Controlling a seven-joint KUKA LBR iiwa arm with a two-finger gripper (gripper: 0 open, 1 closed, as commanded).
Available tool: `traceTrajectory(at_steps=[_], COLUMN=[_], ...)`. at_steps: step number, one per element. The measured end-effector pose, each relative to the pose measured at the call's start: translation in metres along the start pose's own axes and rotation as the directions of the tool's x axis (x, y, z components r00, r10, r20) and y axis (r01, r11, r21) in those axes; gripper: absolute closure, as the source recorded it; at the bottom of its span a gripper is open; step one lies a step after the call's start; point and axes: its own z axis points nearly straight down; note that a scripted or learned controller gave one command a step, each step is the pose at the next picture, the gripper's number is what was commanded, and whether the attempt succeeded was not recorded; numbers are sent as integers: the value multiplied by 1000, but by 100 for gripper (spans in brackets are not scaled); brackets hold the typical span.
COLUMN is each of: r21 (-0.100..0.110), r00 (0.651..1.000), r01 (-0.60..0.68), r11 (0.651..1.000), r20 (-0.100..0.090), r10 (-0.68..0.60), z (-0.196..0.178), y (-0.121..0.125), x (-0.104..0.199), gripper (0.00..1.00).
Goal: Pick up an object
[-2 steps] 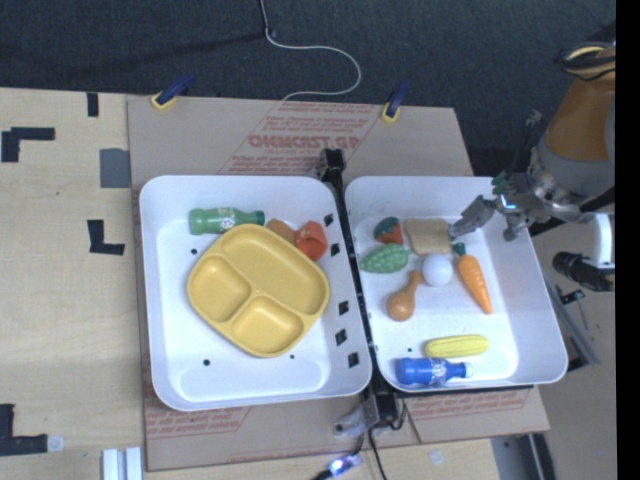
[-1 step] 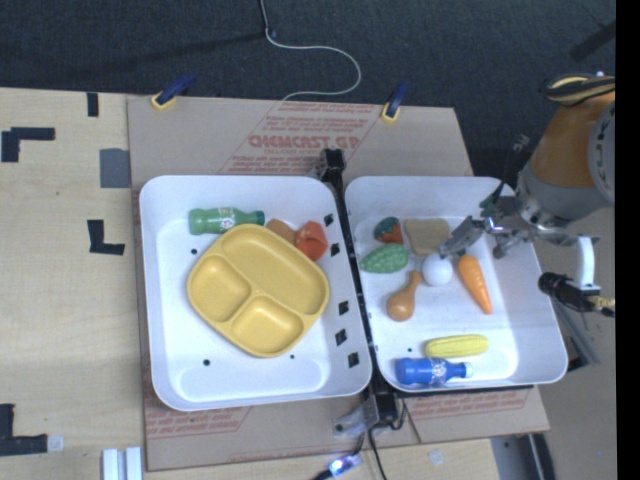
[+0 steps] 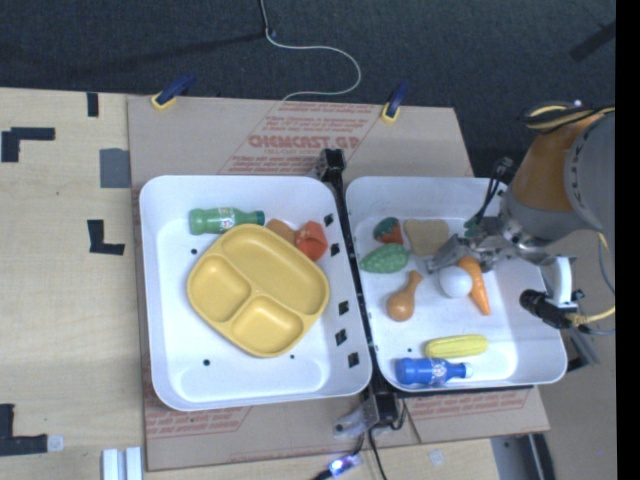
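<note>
You see 2 white bins side by side on a cardboard sheet (image 3: 300,133) printed in red; the larger line looks like "CHEMCAST GP", though it is too blurred to read surely.

In the left bin (image 3: 160,298) a yellow 3-compartment plate (image 3: 258,288) lies in the middle. A green bottle (image 3: 225,219) lies on its side near the far edge, and a red-orange toy (image 3: 310,239) sits just beside the plate's far-right rim.

In the right bin (image 3: 530,368) the gripper (image 3: 462,248) hangs low over the middle, near the far edge, close above a white egg (image 3: 455,283) and an orange carrot (image 3: 476,284); you cannot tell how it is set, nor whether it grasps anything. A tan slice (image 3: 425,235), a strawberry (image 3: 388,231) and a green leaf (image 3: 384,260) lie toward the bin's far-left corner. A drumstick (image 3: 404,296) lies left of the egg. Near the front edge lie a corn cob (image 3: 456,347) and a blue bottle (image 3: 428,371), its label unreadable.
</note>
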Motion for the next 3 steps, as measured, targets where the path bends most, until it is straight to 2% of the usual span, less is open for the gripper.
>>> traceTrajectory(at_steps=[1,2,3], r21=[-4,-3,-8], r00=[1000,1000,1000], r01=[0,0,1], r11=[1000,1000,1000], r20=[1,1,0], r10=[0,0,-1], z=[-1,-11,-65], y=[0,0,4], x=[0,0,11], gripper=[0,100,100])
